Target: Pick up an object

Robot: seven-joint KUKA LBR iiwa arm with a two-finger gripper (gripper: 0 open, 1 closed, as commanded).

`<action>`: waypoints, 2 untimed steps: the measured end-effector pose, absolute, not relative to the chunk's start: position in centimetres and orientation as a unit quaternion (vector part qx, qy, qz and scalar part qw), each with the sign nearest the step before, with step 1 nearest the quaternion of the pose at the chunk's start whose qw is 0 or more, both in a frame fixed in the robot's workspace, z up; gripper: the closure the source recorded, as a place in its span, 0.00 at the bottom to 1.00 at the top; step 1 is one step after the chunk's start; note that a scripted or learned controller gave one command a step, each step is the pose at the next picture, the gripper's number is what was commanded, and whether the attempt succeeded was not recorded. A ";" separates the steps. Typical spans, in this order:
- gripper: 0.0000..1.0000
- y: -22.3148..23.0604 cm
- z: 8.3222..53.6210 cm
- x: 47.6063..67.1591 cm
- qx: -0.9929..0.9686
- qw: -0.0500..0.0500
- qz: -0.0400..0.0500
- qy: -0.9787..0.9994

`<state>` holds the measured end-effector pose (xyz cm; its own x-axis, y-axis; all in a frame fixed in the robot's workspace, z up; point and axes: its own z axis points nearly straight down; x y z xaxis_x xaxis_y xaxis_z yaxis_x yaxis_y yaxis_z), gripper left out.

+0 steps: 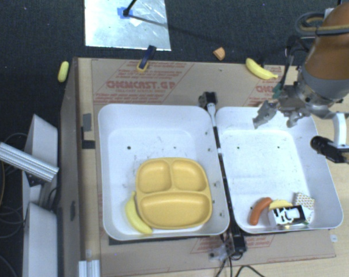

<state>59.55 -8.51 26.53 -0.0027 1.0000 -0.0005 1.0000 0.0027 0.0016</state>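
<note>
My gripper (pixel 277 120) hangs over the far edge of the right bin (pixel 278 154), open, with nothing between its two grey fingers (pixel 263 115). In the right bin's near corner lie a red sausage (pixel 259 210), a small yellow piece (pixel 280 203), a black-and-white box (pixel 290 216) and a checkered packet (pixel 305 200), all well in front of the gripper. The left bin (pixel 122 137) holds a yellow divided plate (pixel 173 192) with a banana (pixel 136 215) tucked against its near-left edge.
A central divider (pixel 216 149) separates the bins. Outside them on the bench lie a banana (pixel 260 69), an orange piece (pixel 219 53), a yellow item (pixel 63 71) and a blue-and-yellow clip (pixel 145 57). A black fitting (pixel 327 148) juts over the right bin's rim.
</note>
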 end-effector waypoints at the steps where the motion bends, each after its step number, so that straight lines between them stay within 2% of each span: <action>1: 0.00 -8.6 13.9 58.2 0.707 -0.001 -0.001 0.707; 2: 0.00 -13.0 8.7 58.1 0.707 0.000 -0.001 0.707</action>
<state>58.10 -12.99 8.67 -0.0001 1.0000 -0.0005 1.0000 0.0001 -0.0013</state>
